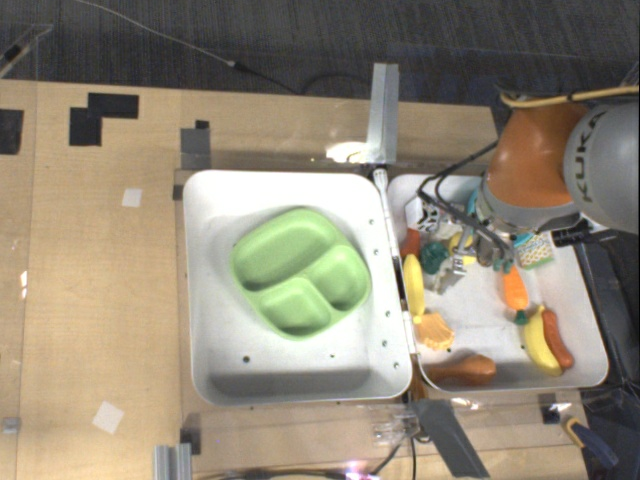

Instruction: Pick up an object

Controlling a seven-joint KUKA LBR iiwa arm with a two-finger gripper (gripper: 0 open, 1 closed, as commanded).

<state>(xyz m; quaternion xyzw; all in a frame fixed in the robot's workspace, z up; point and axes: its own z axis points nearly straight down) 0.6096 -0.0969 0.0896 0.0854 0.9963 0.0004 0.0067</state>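
1. A grey KUKA arm with an orange band reaches in from the right edge of the frame, its wrist hanging over the upper part of the right-hand white bin.
2. The gripper sits low in the upper left of that bin, amid black cables and metal parts; whether its jaws are open or closed, or have hold of anything, cannot be told from this angle.
3. Toy foods lie scattered in the right bin: a yellow banana runs along the left wall, just beside the gripper, with a small teal piece near it.
4. An orange carrot lies right of centre, and a second banana rests against a reddish-brown sausage in the lower right corner.
5. A pale orange wedge lies below the gripper, and a brown, loaf-shaped item lies along the bottom wall.
6. A small patterned block sits just below the arm's wrist, partly covered by it.
7. The left-hand white bin holds a green divided plate with three compartments, lying tilted near the bin's centre.
8. Both bins stand side by side on a light wooden bench, with a grey metal post rising at the top of the seam between them.
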